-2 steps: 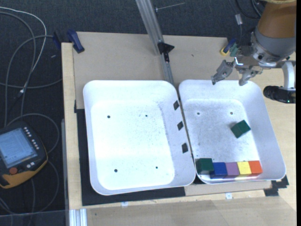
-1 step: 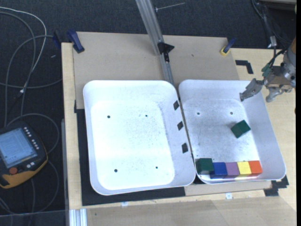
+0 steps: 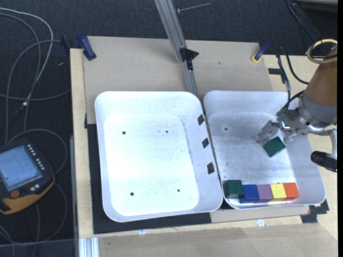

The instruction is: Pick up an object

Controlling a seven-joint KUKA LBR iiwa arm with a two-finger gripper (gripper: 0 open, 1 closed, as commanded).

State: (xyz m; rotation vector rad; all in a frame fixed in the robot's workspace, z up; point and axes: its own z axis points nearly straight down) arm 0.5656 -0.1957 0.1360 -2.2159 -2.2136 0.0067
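My gripper (image 3: 276,136) reaches in from the right over the middle of the right bin (image 3: 236,111). A dark green block (image 3: 274,146) sits tilted between its fingertips, and the gripper is shut on it. One grey finger (image 3: 266,132) shows at the block's upper left. Along the bin's front wall lies a row of blocks: green (image 3: 232,187), blue (image 3: 250,191), purple (image 3: 265,191), yellow (image 3: 277,190) and orange (image 3: 290,189).
The left bin (image 3: 107,111) stands beside the right one, with black clips (image 3: 205,142) on the shared rim. A metal post (image 3: 172,20) rises behind the bins. Cables (image 3: 286,74) hang near the arm, and a hand-held pendant (image 3: 21,170) lies far left.
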